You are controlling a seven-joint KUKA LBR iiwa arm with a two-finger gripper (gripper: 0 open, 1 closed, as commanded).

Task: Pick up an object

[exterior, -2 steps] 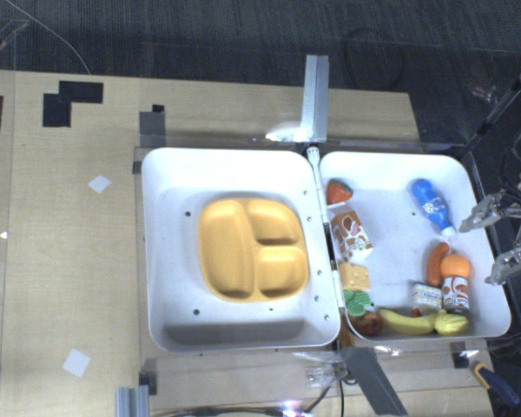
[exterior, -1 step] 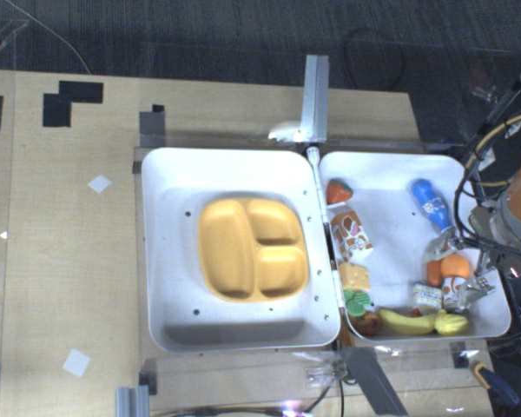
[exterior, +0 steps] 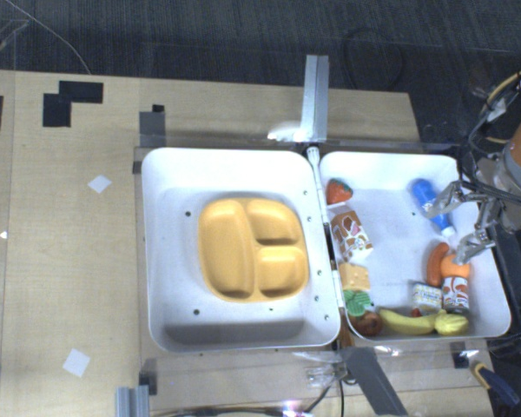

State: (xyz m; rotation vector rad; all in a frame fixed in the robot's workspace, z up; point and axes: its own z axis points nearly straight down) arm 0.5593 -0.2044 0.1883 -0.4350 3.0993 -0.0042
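My gripper (exterior: 465, 223) hovers over right bin (exterior: 391, 168), fingers spread apart, nothing between them. Nearest target: orange toy (exterior: 437, 263) just below fingertips, near bin's right wall. Looks light, rigid, smooth, likely slippery. Best hold: across narrow middle.

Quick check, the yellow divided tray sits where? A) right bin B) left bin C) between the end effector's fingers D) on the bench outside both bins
B. The yellow divided tray lies flat in the middle of the left bin, while the end effector hangs over the right bin among the small items.
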